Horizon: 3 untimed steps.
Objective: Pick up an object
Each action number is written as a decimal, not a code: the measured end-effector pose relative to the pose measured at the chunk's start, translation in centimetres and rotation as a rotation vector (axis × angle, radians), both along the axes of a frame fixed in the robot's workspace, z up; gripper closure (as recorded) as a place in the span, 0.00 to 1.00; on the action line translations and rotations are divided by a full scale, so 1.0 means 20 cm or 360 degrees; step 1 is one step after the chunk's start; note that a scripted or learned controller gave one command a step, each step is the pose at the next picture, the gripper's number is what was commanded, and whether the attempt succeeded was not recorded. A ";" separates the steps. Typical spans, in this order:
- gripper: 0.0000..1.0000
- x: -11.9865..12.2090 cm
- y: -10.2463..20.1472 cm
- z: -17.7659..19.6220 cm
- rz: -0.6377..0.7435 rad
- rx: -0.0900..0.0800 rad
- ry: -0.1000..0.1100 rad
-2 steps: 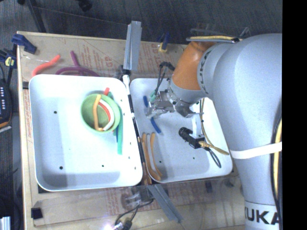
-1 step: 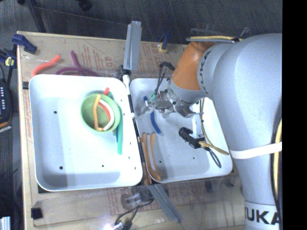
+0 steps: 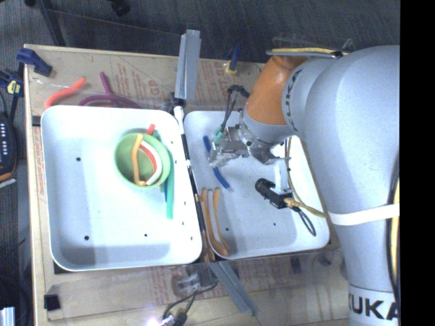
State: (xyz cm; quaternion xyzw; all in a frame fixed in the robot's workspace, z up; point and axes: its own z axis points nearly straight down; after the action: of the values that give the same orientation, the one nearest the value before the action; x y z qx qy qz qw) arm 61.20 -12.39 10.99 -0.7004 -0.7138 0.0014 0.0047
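Observation:
My gripper [image 3: 219, 153] is low in the right bin [image 3: 262, 240], near its upper left part. A blue stick [image 3: 221, 178] lies on the bin floor just below it, and a second blue piece [image 3: 206, 143] shows right beside the gripper on its left. Two tan curved strips [image 3: 212, 227] lie along the right bin's left wall. In the left bin [image 3: 88, 229] a green bowl [image 3: 127, 160] holds yellow and red-orange curved pieces [image 3: 141, 156], with a green stick [image 3: 169, 194] next to it. I see nothing held by the gripper.
The grey arm and its orange band [image 3: 272, 90] cover the right bin's right side. A black connector with a cable [image 3: 272, 193] hangs over the bin's middle. Orange and purple cords [image 3: 81, 95] lie on the bench above the left bin.

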 end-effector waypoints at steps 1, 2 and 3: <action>0.00 0.00 0.00 0.00 0.0000 0.0000 0.0000; 0.00 -0.19 0.00 -0.10 0.0019 -0.0006 -0.0004; 0.00 0.21 -0.09 -0.09 0.0202 -0.0005 -0.0012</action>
State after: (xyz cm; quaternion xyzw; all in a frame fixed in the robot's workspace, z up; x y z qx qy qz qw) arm 65.32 -14.27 9.18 -0.6536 -0.7568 0.0002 0.0009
